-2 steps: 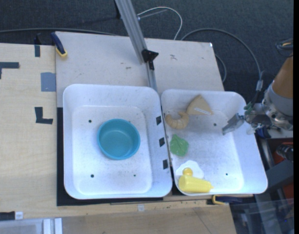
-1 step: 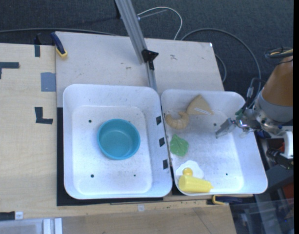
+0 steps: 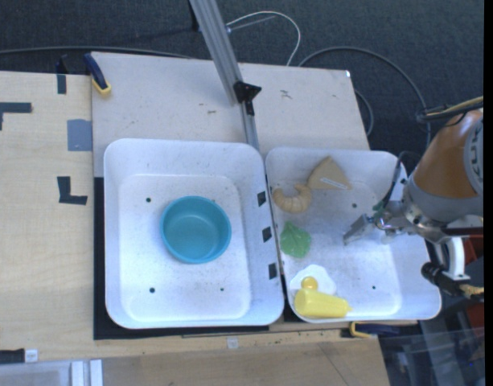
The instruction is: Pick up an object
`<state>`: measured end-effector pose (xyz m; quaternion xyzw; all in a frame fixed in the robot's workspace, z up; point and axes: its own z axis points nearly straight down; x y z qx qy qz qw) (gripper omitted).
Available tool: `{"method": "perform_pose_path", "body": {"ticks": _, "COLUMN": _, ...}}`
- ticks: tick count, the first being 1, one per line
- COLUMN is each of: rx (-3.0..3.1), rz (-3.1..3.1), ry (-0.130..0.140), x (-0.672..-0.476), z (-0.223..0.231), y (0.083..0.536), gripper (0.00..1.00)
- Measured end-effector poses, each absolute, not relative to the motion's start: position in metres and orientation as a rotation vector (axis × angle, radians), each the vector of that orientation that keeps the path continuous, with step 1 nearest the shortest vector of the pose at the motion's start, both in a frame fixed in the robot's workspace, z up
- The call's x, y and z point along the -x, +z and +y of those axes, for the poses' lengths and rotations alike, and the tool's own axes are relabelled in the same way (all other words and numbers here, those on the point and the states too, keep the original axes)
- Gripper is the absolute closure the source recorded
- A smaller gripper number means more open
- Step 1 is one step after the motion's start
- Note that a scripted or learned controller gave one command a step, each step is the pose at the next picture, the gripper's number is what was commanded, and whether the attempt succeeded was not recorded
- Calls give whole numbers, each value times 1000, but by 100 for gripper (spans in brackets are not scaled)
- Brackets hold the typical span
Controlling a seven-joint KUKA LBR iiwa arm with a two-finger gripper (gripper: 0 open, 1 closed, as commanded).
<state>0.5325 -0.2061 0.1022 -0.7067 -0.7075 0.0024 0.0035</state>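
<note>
So your bench (image 3: pixel 37 215) is pale wood with a few dark tape marks, and a white board (image 3: pixel 190 95) sits on it under the two bins. Dark carpet shows behind the board, with a couple of thin cables looping over it. A grey metal pole (image 3: pixel 218 34) slants down to the gap between the bins.

Taking the right bin (image 3: pixel 391 296) as your landmark: the left bin (image 3: pixel 133 296) butts right up against its left wall and holds a blue bowl (image 3: pixel 196 229) near its middle. Inside the right bin you've got a tan wedge (image 3: pixel 330 174) at the far side, a croissant (image 3: pixel 292 199) touching its left, a green lump (image 3: pixel 295 240) against the left wall, and a fried egg (image 3: pixel 310 281) with a yellow block (image 3: pixel 320 304) at the near left corner.

The arm (image 3: pixel 447 171) leans in over the right bin's right wall, orange band up top, wrist dropped low. The pincer (image 3: pixel 360 230) sits over bare floor around the bin's middle, well apart from every object, so nothing's grasped. It's small and dark there, and you can't tell whether it's released or clenched.

The arm's upper part is cut off at the frame's right side.
</note>
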Motion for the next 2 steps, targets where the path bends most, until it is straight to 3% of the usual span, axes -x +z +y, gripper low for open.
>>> {"method": "perform_pose_path", "body": {"ticks": 1, "rx": 2217, "rz": -2222, "ry": 3, "x": -534, "z": -206, "y": 116, "gripper": 100}}
{"method": "perform_pose_path", "body": {"ticks": 2, "rx": 2222, "rz": -2227, "ry": -3, "x": -544, "z": -202, "y": 173, "gripper": 100}}
